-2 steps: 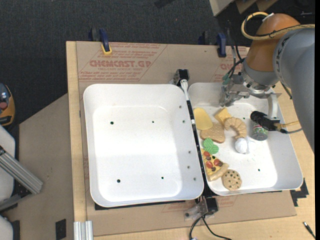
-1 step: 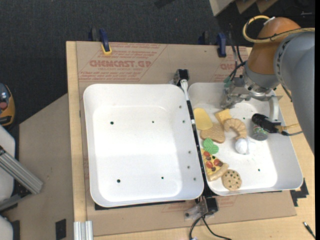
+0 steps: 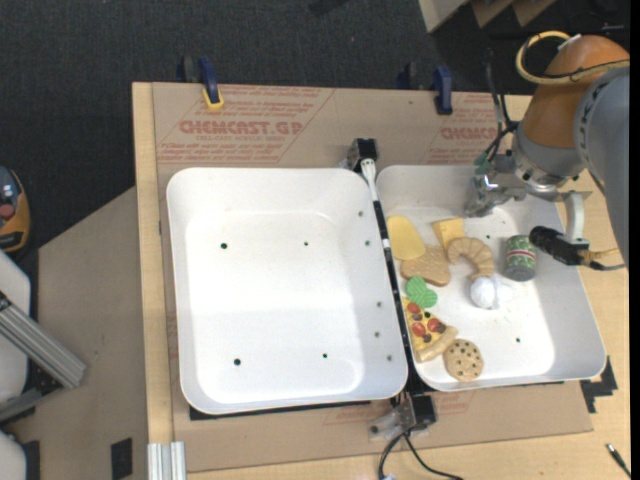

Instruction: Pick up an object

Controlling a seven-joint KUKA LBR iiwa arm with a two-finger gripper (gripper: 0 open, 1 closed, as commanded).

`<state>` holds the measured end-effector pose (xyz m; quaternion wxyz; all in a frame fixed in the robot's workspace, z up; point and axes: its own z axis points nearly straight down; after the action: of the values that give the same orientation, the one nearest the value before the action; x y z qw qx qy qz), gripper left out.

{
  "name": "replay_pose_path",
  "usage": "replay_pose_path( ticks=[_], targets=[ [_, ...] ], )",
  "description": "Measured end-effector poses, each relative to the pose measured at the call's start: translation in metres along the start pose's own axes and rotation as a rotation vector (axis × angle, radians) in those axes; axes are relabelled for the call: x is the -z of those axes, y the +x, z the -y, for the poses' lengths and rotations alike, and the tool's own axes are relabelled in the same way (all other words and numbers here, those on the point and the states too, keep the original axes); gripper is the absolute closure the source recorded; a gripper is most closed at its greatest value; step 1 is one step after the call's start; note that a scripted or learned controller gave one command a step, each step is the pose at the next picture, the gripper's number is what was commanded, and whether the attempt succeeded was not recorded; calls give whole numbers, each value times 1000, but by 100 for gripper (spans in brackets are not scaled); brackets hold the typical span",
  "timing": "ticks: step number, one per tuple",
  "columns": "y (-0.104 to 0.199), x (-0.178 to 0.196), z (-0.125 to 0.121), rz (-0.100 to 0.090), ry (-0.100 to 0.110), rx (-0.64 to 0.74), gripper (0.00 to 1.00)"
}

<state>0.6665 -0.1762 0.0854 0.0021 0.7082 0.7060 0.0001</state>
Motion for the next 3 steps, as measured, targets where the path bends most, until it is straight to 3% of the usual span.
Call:
replay_pose_path(
  ticks=[1, 2, 3],
  targets=[
    [-50, 0, 0, 0, -1, 1, 100],
    [7, 0, 0, -4, 5, 6, 100],
    [-46, 0, 54, -4, 7, -1, 100]
  ],
)
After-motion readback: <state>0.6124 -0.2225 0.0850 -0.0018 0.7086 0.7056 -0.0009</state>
